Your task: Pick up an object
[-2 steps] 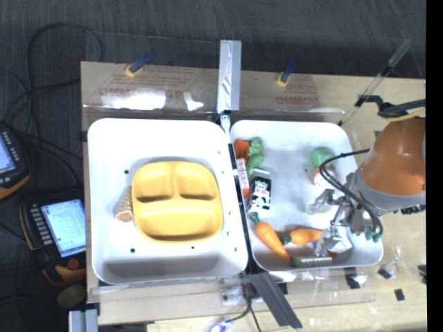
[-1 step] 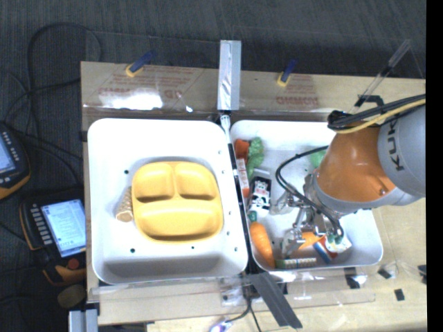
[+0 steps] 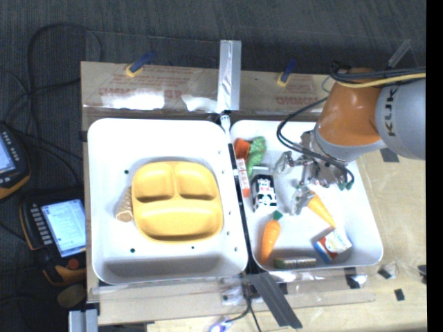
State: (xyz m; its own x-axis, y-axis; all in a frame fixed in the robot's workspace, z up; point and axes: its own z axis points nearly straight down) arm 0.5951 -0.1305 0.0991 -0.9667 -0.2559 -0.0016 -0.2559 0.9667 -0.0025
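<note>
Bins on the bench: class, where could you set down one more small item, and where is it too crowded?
Left bin: bare floor along the front, below the yellow tray, and in its far left corner. Right bin: a small bare patch between the carrot and the small carton. It is crowded along the divider, by the cow-patterned box, and under the gripper.

An orange plastic cone with a yellow tip (image 3: 320,208) lies tilted just below the claw (image 3: 302,185), touching or nearly touching its fingers. An orange toy carrot with a green top (image 3: 270,232) lies lower left of the claw, a black-and-white toy cow (image 3: 263,191) just left.
</note>
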